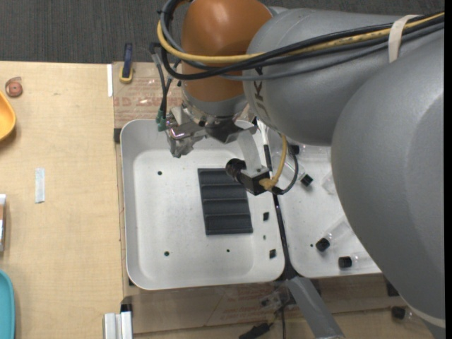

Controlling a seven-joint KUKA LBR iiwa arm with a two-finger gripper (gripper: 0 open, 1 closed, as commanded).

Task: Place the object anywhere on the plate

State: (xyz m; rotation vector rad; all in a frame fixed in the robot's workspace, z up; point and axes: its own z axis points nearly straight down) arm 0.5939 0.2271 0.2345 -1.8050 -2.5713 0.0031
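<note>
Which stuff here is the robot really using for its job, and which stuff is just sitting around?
For the job:
- the dark ribbed plate, lying flat in the left bin
- the arm's gripper, hanging above the plate's far end

Just lying about:
- the small black pieces in the right bin
- the orange thing at the bench's left edge
- the blue-handled tool beyond the bins
</note>
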